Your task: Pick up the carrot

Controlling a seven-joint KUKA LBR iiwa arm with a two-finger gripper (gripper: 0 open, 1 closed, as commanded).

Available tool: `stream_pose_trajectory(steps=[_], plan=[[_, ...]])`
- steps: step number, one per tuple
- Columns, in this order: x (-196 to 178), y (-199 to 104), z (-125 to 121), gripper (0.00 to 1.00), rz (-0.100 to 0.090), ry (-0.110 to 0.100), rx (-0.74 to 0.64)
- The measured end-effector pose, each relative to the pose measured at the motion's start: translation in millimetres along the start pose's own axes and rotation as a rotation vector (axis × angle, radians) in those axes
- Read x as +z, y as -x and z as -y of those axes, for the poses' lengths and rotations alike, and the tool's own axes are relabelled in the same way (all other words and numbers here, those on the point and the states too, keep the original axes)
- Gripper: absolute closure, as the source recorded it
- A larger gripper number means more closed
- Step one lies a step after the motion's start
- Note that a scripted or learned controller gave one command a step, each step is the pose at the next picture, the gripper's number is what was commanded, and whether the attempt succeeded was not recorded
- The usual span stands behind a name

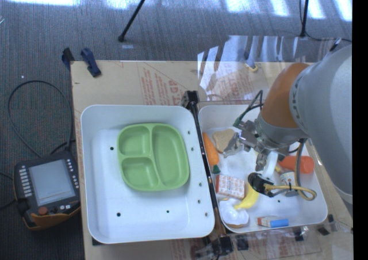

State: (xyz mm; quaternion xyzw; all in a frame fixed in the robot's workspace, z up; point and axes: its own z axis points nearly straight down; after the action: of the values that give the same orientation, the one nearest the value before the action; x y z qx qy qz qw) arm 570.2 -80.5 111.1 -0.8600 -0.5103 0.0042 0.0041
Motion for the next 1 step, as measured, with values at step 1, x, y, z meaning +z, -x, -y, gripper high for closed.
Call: stream_pose_trajectory(steps=[1], plan=[[25.8,8.8,12.8,0.0,-0.002,-0.001,0.178]])
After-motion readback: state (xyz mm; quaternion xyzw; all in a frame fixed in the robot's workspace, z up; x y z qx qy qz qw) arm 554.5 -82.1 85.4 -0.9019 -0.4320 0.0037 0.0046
